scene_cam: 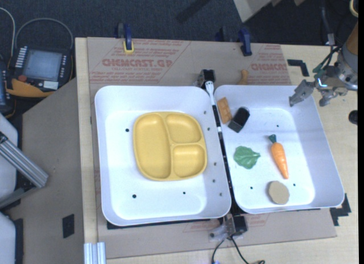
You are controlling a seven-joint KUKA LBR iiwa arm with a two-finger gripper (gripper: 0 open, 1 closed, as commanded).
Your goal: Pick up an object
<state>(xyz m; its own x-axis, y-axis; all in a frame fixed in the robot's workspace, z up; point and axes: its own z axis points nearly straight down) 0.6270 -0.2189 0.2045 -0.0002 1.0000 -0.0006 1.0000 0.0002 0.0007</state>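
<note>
two white bins side by side on the bench, left bin and right bin. left bin has a yellow divided plate about in its middle, three compartments, nothing in them. right bin holds five small things: toy carrot near center, green top toward 12 o'clock and tip toward 6, slightly slanted; green leafy piece at 9 o'clock of the carrot, near but apart; round tan disc at 6 o'clock of the carrot, close to the bin's near wall; black block up at 10 o'clock in the bin, tilted; orange-brown bread-like piece just beside the black block at its 10 o'clock, against the wall between the bins, whether they touch is hard to tell. gripper sits at the bin's 1 o'clock corner, over the far right rim, arm coming in from 3 o'clock. its two fingers look spread apart, nothing between them, no object pinched. carrot is well apart from the gripper, toward 7 o'clock of it. all pickable things lie on the bin floor. brown board under the bins with red lettering, blue clamps at its far edge, a handheld pendant with screen off at 9–10 o'clock on the dark floor.
</note>
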